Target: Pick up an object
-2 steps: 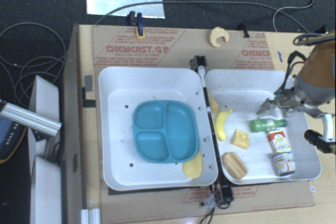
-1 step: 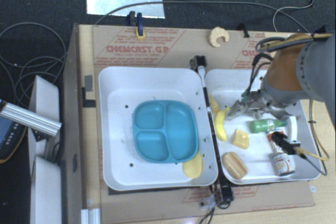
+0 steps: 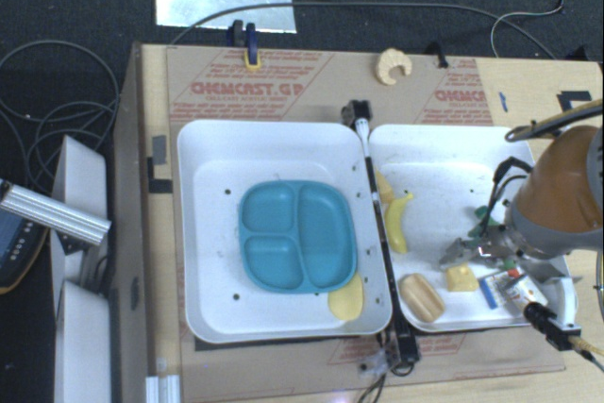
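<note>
The right bin [image 3: 444, 156] holds a yellow banana [image 3: 394, 220], a tan bread roll [image 3: 422, 296], a small yellow cheese block [image 3: 461, 278], a blue and white item [image 3: 491, 290] and a green piece [image 3: 483, 212] partly hidden by the arm. My gripper [image 3: 469, 249] hangs low over this bin's front right part, just above the cheese block and to the right of the banana. Nothing can be seen held in it. The grey wrist and its orange band [image 3: 569, 176] cover the bin's right side.
The left bin [image 3: 212, 146] holds a blue divided plate [image 3: 297, 236], with a pale yellow piece [image 3: 346, 300] at the plate's front right corner. A tan croissant-shaped toy [image 3: 394, 65] lies on the bench behind the bins. A black clip [image 3: 359, 114] sits where the bins meet.
</note>
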Controlling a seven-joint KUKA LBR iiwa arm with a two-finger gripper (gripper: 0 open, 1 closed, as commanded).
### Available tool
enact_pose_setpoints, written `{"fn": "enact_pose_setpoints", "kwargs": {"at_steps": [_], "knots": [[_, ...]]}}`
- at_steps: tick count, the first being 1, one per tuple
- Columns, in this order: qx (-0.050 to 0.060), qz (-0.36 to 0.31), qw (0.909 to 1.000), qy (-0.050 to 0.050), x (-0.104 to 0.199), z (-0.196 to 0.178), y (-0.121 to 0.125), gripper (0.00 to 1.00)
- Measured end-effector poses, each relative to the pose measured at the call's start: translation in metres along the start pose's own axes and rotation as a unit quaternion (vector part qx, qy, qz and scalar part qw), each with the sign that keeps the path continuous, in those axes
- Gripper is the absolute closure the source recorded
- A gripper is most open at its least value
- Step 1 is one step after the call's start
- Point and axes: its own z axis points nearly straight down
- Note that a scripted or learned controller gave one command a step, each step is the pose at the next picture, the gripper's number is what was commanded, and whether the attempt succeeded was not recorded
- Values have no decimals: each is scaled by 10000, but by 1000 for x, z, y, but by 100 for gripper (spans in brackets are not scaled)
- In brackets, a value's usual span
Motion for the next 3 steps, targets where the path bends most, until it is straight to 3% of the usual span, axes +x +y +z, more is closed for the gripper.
{"fn": "enact_pose_setpoints", "kwargs": {"at_steps": [1,2,3], "knots": [[-41,-21,10000,-11,-42,-90,71,0],[-4,-14,10000,5,-51,-50,68,0],[-20,-10,10000,-2,-51,-90,55,0]]}}
